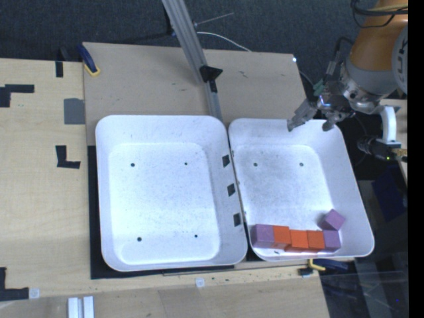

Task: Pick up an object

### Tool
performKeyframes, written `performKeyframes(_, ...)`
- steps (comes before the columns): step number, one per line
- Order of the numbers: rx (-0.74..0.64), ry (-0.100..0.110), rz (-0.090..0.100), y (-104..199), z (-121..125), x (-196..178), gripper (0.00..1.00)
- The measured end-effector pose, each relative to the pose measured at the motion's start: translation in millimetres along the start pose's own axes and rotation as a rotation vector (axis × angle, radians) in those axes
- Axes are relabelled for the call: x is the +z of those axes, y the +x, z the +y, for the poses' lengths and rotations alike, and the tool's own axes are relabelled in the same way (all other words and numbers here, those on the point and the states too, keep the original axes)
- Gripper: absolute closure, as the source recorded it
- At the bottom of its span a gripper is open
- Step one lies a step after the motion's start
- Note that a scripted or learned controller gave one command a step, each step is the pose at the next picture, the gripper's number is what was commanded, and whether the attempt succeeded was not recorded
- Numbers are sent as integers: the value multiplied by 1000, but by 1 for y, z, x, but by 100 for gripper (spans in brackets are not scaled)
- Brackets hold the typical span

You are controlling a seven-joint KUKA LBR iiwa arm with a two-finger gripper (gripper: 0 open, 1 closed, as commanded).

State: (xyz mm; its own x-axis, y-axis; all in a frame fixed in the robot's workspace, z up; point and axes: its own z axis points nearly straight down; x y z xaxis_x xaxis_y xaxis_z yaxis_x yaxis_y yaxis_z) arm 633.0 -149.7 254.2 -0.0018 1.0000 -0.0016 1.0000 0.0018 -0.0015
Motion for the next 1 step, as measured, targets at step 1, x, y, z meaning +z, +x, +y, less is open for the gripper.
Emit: performKeyframes(1, 0, 6, 1, 11, 21, 70, 0)
